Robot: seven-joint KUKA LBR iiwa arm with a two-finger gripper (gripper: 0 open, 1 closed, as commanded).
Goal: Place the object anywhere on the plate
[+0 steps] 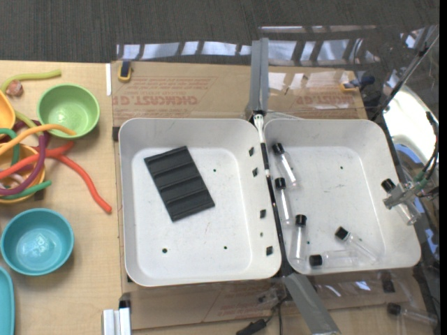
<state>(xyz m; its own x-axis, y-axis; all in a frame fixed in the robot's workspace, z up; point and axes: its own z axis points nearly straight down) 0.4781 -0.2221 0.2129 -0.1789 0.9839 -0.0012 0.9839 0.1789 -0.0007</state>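
A black ridged plate lies flat and skewed in the left white bin. Several clear tubes with black caps lie in the right white bin: one near its left wall, one lower down, and two near the front right corner. Another black-capped tube lies at the right wall. My gripper hangs at the right bin's right wall, just below and beside that capped tube. Nothing shows held in it.
On the wooden table to the left stand a green bowl and a teal bowl, with coloured rubbery strands between them. Cardboard lies behind the bins. A metal divider runs between them.
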